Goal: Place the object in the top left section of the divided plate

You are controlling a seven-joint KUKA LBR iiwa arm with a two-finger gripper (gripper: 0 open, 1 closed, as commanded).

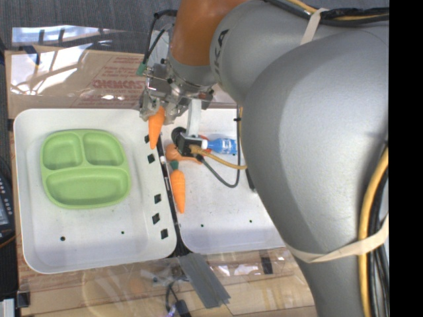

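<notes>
We see a green divided plate (84, 168) lying in the left white bin (39, 243). To the right of the plate, above the seam between the bins, the pincer (156, 113) pinches a small orange carrot (154, 129) that hangs point-down. A second carrot (178, 190) lies in the right bin (225, 230), further right of the plate.

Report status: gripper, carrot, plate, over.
Gripper shut on a carrot, hanging point-down over the seam between the bins. Green divided plate in the left bin, nothing in it. Second carrot lies in the right bin.
</notes>
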